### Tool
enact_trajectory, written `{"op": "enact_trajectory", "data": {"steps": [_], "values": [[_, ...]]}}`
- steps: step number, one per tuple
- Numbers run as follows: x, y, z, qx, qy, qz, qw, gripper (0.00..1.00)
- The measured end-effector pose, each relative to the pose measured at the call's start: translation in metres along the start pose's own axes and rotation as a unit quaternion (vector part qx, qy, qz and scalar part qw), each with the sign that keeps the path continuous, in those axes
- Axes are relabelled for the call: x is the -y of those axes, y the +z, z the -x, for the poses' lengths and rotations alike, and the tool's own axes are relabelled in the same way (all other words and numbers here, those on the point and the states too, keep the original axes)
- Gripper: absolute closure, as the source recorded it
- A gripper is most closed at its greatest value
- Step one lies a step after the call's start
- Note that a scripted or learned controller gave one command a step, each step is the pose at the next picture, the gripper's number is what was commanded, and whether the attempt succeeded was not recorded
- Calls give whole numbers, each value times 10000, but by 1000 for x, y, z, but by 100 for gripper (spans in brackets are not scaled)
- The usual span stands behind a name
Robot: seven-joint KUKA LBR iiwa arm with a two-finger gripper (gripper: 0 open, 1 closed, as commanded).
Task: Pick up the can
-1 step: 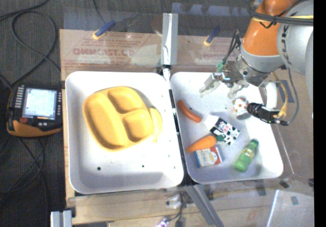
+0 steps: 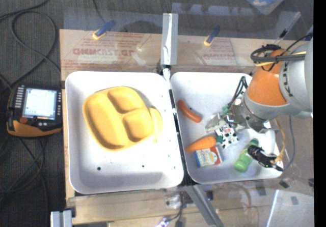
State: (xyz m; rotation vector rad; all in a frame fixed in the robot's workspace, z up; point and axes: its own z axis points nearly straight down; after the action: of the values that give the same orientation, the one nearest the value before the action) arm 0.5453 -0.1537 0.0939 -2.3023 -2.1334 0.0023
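Left bin (image 2: pixel 76 170) carries a yellow sectioned plate (image 2: pixel 121 116). Arm (image 2: pixel 285 88) reaches over the right bin (image 2: pixel 204 84) from 3 o'clock; pincer (image 2: pixel 227 125) low among clutter, finger state cannot be told. Can not identifiable. Around the pincer: sausage (image 2: pixel 189 111) at 10 o'clock, carrot (image 2: pixel 200 143) at 7, small carton (image 2: pixel 208 157) at 7, green bottle (image 2: pixel 246 159) at 5.
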Motion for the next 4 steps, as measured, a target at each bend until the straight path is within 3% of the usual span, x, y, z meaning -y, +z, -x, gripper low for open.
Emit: {"op": "enact_trajectory", "data": {"steps": [1, 2, 3, 4], "values": [[-55, 5, 16, 7, 917, 62, 9958, 0], [-124, 2, 36, 3, 1213, -80, 9926, 0], [-125, -5, 35, 34, 1195, -84, 9928, 100], [-122, -65, -8, 26, 3179, -16, 9481, 100]]}}
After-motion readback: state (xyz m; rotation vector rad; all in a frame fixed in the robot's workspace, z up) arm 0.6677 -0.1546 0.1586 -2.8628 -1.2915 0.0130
